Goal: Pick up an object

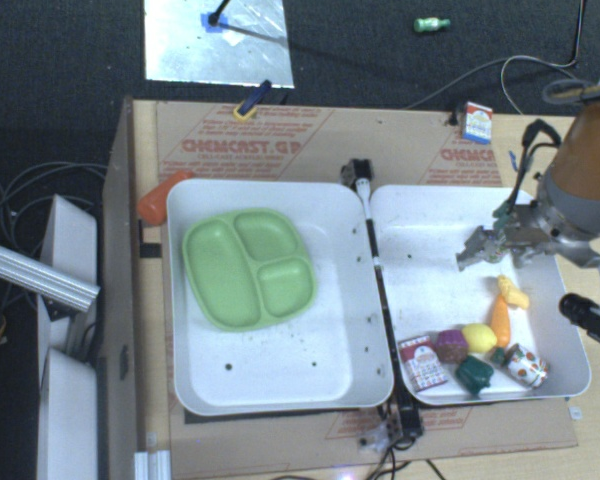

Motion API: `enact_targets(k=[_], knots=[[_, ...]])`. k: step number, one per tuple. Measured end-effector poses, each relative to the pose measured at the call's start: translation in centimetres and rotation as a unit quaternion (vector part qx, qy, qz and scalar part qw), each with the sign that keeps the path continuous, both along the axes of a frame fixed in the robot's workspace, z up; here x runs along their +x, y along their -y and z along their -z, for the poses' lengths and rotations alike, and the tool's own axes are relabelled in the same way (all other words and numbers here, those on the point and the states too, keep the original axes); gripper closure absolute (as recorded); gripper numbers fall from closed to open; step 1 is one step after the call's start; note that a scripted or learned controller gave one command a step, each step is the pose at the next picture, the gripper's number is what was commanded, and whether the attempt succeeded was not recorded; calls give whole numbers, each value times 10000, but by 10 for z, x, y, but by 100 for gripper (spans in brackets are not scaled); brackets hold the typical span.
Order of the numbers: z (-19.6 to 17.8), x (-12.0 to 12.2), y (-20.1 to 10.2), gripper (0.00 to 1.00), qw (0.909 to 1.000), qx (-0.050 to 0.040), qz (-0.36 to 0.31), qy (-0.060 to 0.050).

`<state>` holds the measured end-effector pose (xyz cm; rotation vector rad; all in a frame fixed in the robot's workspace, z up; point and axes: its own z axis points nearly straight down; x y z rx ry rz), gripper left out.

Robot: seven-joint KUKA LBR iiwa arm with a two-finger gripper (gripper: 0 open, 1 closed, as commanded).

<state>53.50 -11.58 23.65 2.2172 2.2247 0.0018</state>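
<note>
The right bin (430, 218) holds a cluster of small toys along its near edge. There is a yellow banana-like piece (513, 293), an orange carrot (500, 318), a yellow lemon (479, 338), a maroon block (451, 346), a dark green piece (473, 374), a red-and-white packet (423, 361) and a white spotted toy (525, 366). My gripper (480, 248) hangs over the bin's middle right, above and just left of the banana piece. I see nothing held in it.
The left bin (210, 368) carries a green divided plate (248, 266). An orange object (152, 200) lies by that bin's far left corner. A small box (477, 123) and a blue-and-yellow tool (250, 101) rest on the cardboard behind the bins.
</note>
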Motion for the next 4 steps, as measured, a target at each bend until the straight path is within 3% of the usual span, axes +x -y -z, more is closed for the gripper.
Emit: enact_targets(k=[1,2,4], knots=[[10,26,43,0,10000,-7,11,1],[149,56,91,0,10000,-3,13,-11],[152,34,91,0,10000,-4,9,-3]])
